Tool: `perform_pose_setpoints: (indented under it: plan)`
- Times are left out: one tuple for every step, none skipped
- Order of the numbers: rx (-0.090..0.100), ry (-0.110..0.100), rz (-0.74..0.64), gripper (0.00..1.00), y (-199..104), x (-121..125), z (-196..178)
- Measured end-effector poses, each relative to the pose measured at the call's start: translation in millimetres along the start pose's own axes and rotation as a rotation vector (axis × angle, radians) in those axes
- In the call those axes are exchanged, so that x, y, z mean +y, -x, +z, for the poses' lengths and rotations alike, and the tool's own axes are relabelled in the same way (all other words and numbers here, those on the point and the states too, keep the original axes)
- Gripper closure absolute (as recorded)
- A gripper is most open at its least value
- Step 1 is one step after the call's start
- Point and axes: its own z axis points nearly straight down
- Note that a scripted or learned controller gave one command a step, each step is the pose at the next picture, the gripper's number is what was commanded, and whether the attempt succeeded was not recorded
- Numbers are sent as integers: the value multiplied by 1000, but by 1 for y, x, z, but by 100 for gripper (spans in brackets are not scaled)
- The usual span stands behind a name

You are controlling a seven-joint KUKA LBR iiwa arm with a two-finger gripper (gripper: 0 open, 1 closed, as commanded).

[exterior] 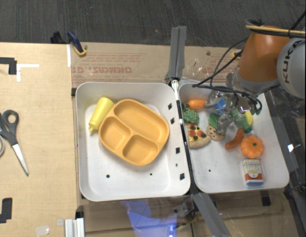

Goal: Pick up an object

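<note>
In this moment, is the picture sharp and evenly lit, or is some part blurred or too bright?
Camera view: evenly lit with soft shadows; the yellow tray and scissors are sharp; the hand is smeared among the toys; mild glare on the left bin.

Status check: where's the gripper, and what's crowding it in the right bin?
Gripper low in right white bin, among toy food. Orange toy pumpkin, pizza slice toy, small juice carton close by. Nothing seen between fingers.

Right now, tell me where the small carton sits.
The small carton lies in the right bin, near its front right corner, just below the orange pumpkin toy and clear of the cluster under the gripper.
</note>
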Motion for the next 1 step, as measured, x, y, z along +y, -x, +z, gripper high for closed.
perform_pose_setpoints:
  plan:
    - [-7,0,5,100,2,-1,-12]
